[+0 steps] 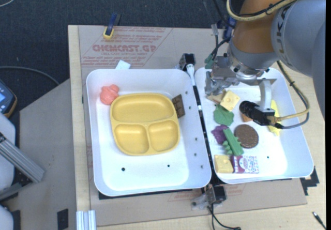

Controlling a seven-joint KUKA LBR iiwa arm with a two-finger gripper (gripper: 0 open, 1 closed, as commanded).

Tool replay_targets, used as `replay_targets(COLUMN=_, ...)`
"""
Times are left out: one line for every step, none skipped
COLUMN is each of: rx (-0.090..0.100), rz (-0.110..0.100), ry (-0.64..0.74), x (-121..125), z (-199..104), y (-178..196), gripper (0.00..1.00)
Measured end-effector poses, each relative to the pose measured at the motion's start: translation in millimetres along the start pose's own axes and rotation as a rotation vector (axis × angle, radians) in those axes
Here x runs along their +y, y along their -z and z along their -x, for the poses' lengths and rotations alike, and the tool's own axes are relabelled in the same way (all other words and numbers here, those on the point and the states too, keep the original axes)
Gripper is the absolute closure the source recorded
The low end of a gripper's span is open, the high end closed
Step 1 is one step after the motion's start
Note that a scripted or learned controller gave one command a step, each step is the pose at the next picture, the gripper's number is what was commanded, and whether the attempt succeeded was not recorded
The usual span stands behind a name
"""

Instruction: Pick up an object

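The pincer point(216, 85) hangs low at the back of the right bin point(295, 146), just above a pale yellow cheese-like wedge point(229, 101); whether it is clenched or released cannot be told. Crowded nearby lie a green leaf-shaped toy point(223, 116), a round brown cookie point(246, 136) and purple grapes point(220, 134). The left bin point(98, 136) carries a glossy yellow divided plate point(144, 122) beside a pink toy point(108, 94).

The arm point(289, 22) covers the far end of the right bin point(295, 146) and runs off the right edge. The gripper point(220, 87) is partly hidden beneath the wrist. The small packet point(247, 164) carries print too fine to read, possibly a label.
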State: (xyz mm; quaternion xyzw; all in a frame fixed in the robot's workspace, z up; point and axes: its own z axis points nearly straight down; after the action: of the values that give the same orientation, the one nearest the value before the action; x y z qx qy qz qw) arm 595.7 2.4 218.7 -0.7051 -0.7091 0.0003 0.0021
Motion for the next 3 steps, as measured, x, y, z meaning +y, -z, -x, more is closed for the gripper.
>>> replay_targets(rx=-0.001, rz=0.004, ry=-0.002, x=-4, z=-27, y=9, gripper=1.00)
replay_targets(rx=-0.001, rz=0.002, ry=-0.004, x=-12, z=-36, y=15, gripper=1.00)
replay_targets(rx=-0.003, rz=-0.001, ry=-0.007, x=-16, z=-25, y=-3, gripper=1.00)
